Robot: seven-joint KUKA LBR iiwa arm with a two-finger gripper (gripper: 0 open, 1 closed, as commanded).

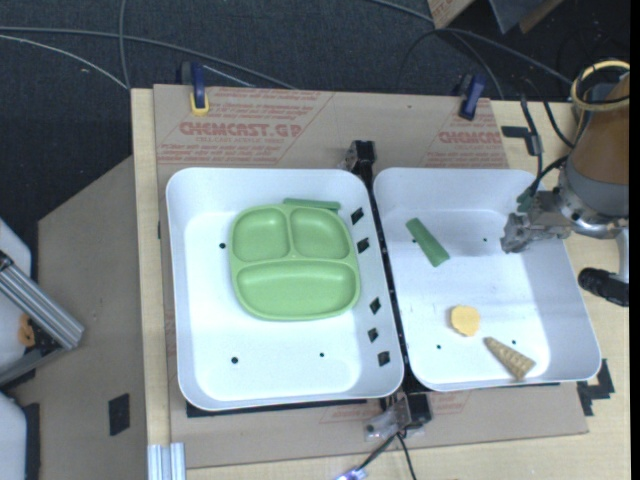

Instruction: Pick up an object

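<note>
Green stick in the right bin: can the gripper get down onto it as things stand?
Probably yes. The green stick lies alone on the bin floor, apart from the other pieces, and the gripper sits beside it with nothing between.

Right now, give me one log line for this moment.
arm: over right white bin, upper right | pincer: holds nothing seen | right bin: green flat bar, round yellow piece, tan cone | left bin: green divided plate

arm (603, 138) cut off at right edge; green strip (312, 205) partly behind plate (294, 263)
</note>
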